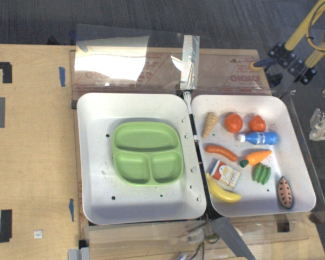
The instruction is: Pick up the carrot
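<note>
The carrot (257,157) lies in the right bin (302,145), between the blue bottle (260,138) and the green pepper (261,174). The left bin (92,145) holds a green tray (148,151).

carrot (257,157) hemmed by blue bottle (260,138), green pepper (262,174), sausage (221,152), open above

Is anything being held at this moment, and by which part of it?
Nothing is seen held. The carrot lies loose in the right bin, between the blue bottle and the green pepper.
</note>
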You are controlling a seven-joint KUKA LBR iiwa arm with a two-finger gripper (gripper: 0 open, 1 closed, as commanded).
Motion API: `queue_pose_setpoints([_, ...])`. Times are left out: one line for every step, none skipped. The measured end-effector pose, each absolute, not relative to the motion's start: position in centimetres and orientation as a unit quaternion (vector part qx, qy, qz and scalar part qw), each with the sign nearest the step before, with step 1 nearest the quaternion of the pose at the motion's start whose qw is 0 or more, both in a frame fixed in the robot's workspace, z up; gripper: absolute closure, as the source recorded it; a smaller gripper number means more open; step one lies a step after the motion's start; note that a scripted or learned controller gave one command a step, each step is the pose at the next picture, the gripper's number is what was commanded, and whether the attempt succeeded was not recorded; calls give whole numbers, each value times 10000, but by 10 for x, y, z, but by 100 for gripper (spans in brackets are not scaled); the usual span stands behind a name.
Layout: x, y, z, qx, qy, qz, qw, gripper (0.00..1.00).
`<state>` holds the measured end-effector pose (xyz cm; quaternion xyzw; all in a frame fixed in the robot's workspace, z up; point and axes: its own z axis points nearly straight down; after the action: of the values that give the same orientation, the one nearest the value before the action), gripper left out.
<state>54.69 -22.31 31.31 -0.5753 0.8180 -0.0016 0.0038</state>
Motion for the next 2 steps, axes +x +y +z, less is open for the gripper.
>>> queue_pose_setpoints([603, -222, 266, -7095, 7046, -4, 36, 100])
queue_pose_setpoints([606, -221, 279, -7078, 7063, -38, 79, 100])
